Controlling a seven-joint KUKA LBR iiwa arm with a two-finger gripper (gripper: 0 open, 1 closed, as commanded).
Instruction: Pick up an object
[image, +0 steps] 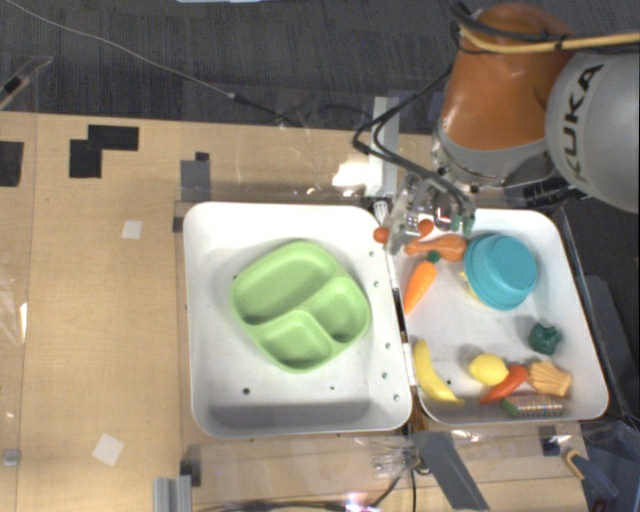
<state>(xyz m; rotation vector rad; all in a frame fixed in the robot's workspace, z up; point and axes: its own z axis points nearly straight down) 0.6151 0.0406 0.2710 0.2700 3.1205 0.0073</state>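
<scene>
Two shallow white bins (200, 330) sit mid-frame on a wooden bench. Upper right, the gripper (432, 215) hovers over a small orange plastic carrot (420, 284); jaw state unreadable. Light, rigid, slick: I'd pinch its thick middle.

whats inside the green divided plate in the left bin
Nothing shows in the compartments of the green plate; all look bare. The plate lies in the left bin, and whatever might be beneath it is covered.
</scene>
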